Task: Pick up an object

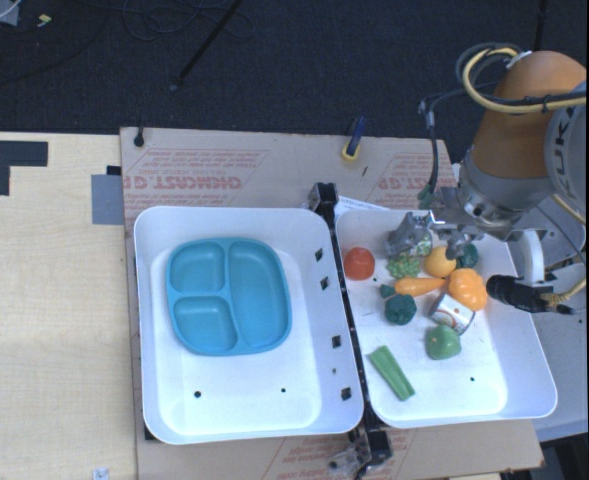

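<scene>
My gripper point(412, 236) hangs low over the far part of the right bin point(514, 388), just above a leafy green toy vegetable point(405, 266) and next to a yellow piece point(439, 262). Clustered below it lie an orange carrot point(419, 286), an orange pepper point(467, 288), a dark green round piece point(400, 309), a small white and red can point(454, 314) and a green pepper point(442, 343). A red tomato point(359, 262) sits by the bin's left wall. A flat green stick point(390, 372) lies toward the front.
The left bin point(159, 388) holds a blue divided plate point(228, 296). A black divider strip point(339, 298) runs between the bins. A small teal piece point(468, 256) sits near the arm. The right bin's front right floor is bare.
</scene>
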Controlling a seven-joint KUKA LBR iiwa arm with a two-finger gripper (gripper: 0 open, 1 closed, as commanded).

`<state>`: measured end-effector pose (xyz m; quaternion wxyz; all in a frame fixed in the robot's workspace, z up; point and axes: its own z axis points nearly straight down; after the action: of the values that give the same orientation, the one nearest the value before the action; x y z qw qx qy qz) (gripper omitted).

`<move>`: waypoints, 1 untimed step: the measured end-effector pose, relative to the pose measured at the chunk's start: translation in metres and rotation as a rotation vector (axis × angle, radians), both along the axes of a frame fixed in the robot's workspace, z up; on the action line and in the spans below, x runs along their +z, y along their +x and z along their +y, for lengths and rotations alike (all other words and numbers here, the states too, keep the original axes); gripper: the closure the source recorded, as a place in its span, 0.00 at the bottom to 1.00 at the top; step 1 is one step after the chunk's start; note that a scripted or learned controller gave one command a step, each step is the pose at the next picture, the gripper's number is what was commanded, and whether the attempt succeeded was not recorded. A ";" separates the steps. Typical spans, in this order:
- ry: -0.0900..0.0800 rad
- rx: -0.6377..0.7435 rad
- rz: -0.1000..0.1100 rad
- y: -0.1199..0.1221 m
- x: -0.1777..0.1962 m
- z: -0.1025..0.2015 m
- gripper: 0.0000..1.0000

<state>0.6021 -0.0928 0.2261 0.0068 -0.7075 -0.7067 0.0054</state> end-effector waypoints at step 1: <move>-0.001 0.002 -0.013 0.002 0.008 0.000 0.00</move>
<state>0.6046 -0.0929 0.2342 0.0016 -0.7069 -0.7073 0.0010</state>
